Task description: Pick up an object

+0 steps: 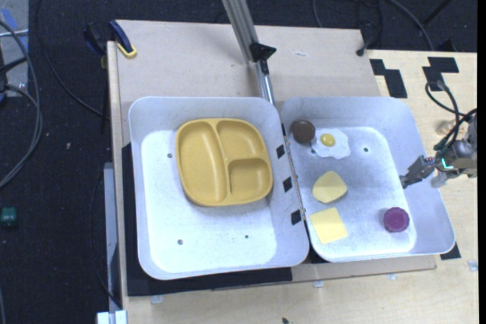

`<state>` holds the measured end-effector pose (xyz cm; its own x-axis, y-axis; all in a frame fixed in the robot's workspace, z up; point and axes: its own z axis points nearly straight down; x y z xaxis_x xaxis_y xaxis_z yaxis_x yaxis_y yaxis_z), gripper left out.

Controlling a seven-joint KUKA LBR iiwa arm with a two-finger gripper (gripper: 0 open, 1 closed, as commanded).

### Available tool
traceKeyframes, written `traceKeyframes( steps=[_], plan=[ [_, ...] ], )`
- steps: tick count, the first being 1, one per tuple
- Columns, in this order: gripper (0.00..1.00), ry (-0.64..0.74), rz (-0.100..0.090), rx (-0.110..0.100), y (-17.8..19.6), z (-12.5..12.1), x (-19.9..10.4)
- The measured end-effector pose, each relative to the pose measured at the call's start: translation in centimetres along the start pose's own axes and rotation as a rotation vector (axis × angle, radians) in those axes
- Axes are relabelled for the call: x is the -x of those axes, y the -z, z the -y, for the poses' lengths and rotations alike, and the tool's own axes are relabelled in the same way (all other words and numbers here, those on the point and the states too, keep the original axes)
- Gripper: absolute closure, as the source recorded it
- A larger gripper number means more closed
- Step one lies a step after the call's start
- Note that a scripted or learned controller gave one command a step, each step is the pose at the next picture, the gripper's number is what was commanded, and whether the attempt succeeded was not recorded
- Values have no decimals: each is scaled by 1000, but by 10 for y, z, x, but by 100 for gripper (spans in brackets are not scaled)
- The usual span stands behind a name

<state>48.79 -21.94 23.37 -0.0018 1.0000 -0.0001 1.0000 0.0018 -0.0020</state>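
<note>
My grey arm is cut off by the frame's right edge, so just my dark two-finger gripper (416, 172) and a bit of wrist show. The fingers are too small and dark to read. Far beyond me, a small teal object (7, 217) on the dark floor is too blurred to identify.

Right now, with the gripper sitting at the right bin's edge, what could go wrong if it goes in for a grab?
1. The gripper sits over the right bin's raised rim and could clip it going in.
2. The brown ball touches the fried egg, so grabbing one may shove the other.
3. The flat yellow square looks hard to get under.
</note>
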Motion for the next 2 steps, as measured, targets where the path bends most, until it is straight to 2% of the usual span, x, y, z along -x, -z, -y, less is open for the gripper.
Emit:
traceKeyframes(
  steps=[1, 2],
  plan=[
    [0, 0, 1, 2, 1, 0, 0],
    [0, -3, -2, -4, -63, 3, -5]
  ],
)
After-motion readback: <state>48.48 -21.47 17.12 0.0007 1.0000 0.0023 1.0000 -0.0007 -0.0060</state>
